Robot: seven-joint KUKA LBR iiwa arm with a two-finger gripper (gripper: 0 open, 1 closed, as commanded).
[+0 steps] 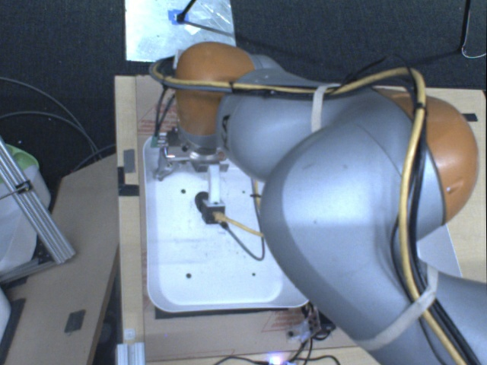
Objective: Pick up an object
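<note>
My grey, orange-banded arm (342, 181) hangs over the far corner of the shallow white plastic bin (198, 280), which I judge is mid-approach. I cannot tell the jaws' state; next I need a target beneath them.

1. The arm (342, 196) reaches in from the right, and its thick grey links bulk across the near right of the view.
2. An orange joint (454, 158) shows at its right side.
3. An orange band (204, 74) tops the wrist (196, 134).
4. The wrist points down, with the gripper (183, 157) just beneath it.
</note>
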